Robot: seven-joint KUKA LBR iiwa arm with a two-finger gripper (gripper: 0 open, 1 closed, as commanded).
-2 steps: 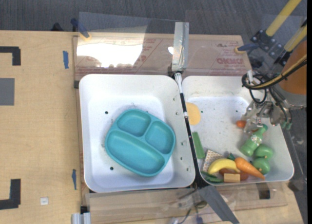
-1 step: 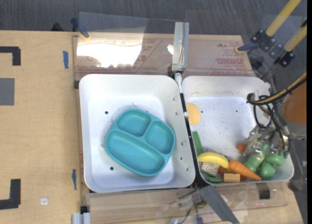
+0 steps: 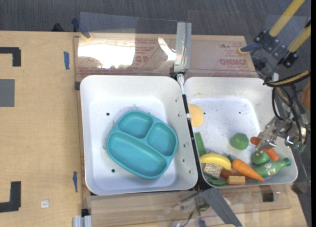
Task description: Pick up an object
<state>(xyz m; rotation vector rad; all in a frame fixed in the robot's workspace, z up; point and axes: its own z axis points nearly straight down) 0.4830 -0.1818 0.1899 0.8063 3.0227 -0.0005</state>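
Gripper low over the right bin's toy food near a carrot, finger state unclear, teal plate in the left bin.

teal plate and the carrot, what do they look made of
Teal plate: looks like moulded plastic, matte with a soft sheen, one even colour, rounded compartment ridges. Carrot: probably toy plastic, smooth and uniformly orange; rubber can't be ruled out.

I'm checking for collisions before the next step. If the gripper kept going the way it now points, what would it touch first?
Probably the orange-and-green toy vegetable just below the gripper in the right bin; the green ball lies off to the side. Depth is unclear from above.
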